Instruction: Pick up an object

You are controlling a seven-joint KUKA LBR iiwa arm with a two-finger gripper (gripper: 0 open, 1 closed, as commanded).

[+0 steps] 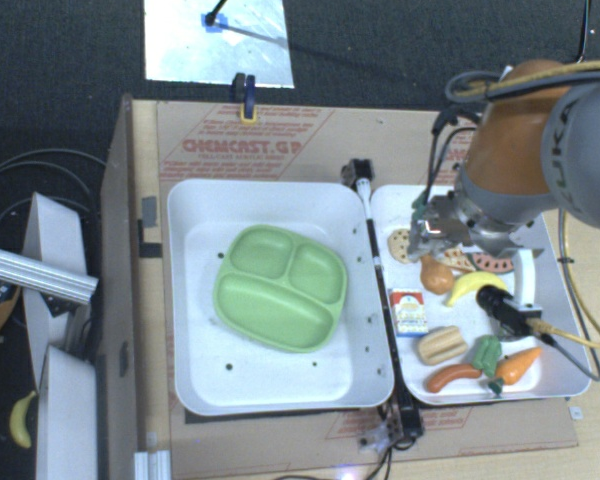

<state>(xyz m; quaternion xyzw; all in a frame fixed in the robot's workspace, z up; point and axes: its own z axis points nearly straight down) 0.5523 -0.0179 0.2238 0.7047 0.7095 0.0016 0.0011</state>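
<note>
Camera view landmark: right bin (570, 373).
Gripper (442, 230): over that bin's far left part; fingers' state cannot be told.
Banana (472, 287): mid-bin, beside cookie (400, 245), carrot (518, 364), sausage (450, 376).
Green plate (280, 288): left bin (195, 368).

Red lettering reading roughly "CHEMCAST GP" is printed on the cardboard sheet (242, 138) under the bins, up and left of the end effector (442, 230). Smaller print beside it cannot be read.
</note>
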